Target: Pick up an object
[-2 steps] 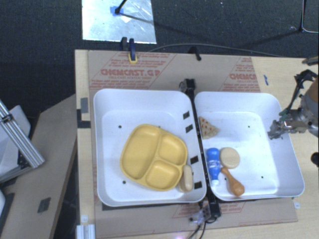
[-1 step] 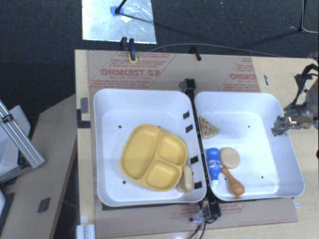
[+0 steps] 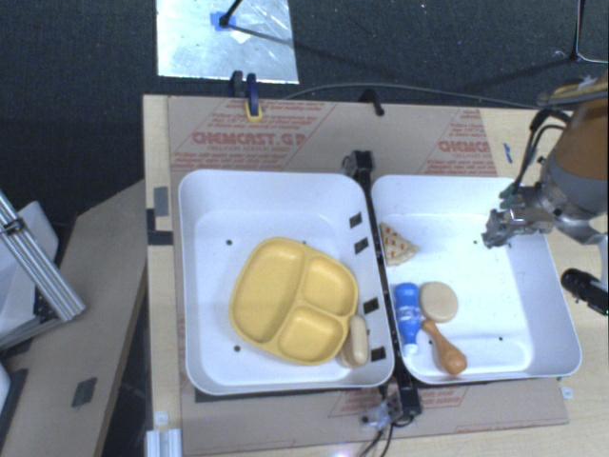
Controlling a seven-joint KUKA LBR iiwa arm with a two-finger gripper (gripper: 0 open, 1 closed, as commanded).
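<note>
The brown sheet [image 3: 285, 136] under everything reads CHEMCAST GP in red. Left white bin [image 3: 205, 255] holds a yellow sectioned plastic tray [image 3: 290, 298] with a beige bread-roll thing [image 3: 357, 341] touching its right edge. Right white bin [image 3: 542, 293]: waffle-patterned wedge [image 3: 397, 246], blue-white tube [image 3: 407, 314], round tan wooden spoon [image 3: 440, 317]. Gripper [image 3: 499, 228] hovers right of them, can't tell how wide it's set.

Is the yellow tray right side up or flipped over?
Right side up. The yellow tray lies flat in the left bin, and its three hollow compartments face upward, with nothing in them.
</note>
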